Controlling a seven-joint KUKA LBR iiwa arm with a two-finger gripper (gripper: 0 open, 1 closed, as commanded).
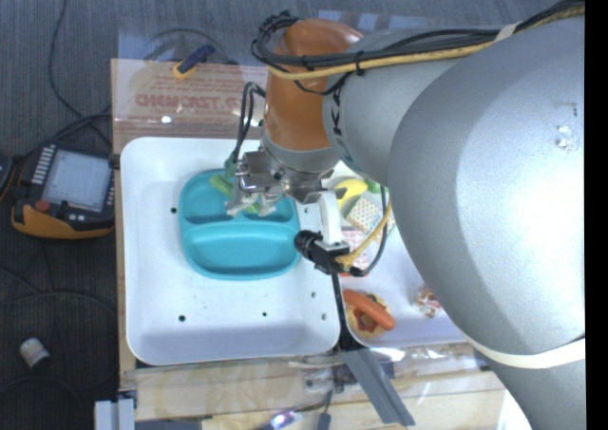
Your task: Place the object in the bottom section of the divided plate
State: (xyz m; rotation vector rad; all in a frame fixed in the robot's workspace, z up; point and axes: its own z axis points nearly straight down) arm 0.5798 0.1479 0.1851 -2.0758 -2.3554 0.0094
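Observation:
A teal divided plate (237,252) lies in the left white bin (152,257), with two small sections on its far side and one wide section on its near side. My gripper (255,193) hangs low over the divider between the two far sections, under the orange wrist band (302,96). A small green thing (229,178) peeks out at the gripper's left side, over the plate's far rim. I cannot make out whether the gripper holds it. The wide near section shows bare teal.
The right bin (408,271) holds a yellow item (350,193), a checkered packet (366,216), an orange-red piece (370,312) and a small scrap (426,300). The arm's grey body covers most of that bin. A handheld console (66,191) lies on the floor at the left.

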